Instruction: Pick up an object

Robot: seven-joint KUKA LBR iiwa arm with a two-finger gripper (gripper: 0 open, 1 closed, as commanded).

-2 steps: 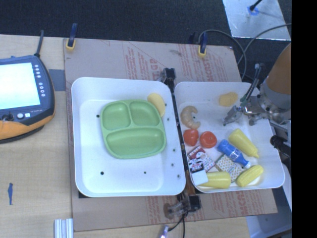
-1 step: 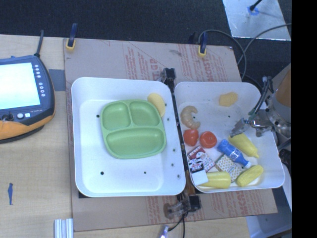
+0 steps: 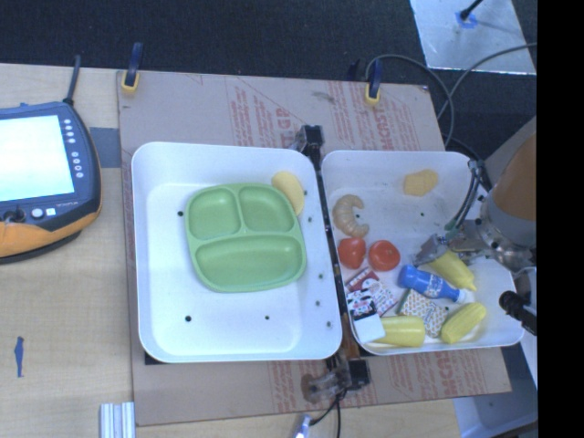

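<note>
My gripper hangs over the right side of the right bin, at the end of the grey arm with its orange band. Right beneath it lies a yellow pointed object, with a blue bottle beside that. I cannot tell whether the gripper touches either one. Spread through the same bin are two red tomatoes, a tan curled pastry, an orange-yellow lump, a yellow corn cob, a yellow piece and two printed packets.
The left bin holds a green divided plate with a yellow fruit at its upper right corner. A tablet-like pendant lies on the bench at far left. Cables run behind the right bin.
</note>
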